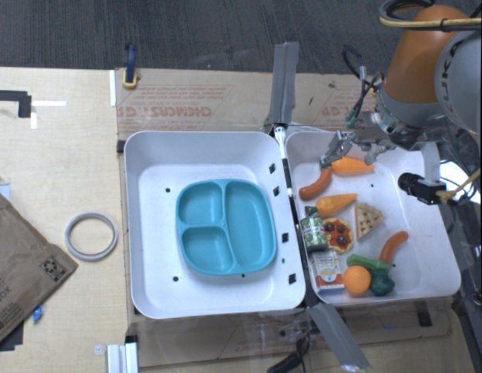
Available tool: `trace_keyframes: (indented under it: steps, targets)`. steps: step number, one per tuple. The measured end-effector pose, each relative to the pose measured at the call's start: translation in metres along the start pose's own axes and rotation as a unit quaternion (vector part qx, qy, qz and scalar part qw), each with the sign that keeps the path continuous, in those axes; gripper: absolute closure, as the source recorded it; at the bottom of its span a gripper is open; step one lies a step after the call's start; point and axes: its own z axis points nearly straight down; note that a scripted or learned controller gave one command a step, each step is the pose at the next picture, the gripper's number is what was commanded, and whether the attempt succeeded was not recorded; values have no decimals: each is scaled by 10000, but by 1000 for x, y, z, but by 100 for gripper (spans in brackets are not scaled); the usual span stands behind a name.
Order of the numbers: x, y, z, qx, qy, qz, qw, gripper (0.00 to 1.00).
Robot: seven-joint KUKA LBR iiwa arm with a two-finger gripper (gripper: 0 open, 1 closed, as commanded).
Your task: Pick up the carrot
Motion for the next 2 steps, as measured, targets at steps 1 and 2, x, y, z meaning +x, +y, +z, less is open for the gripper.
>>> trace_keyframes:
  steps: [1, 2]
  targets:
    - [-48, 24, 82, -15, -5, -765, 9971, 0]
    - [-49, 24, 74, -18, -14, -764, 9971, 100]
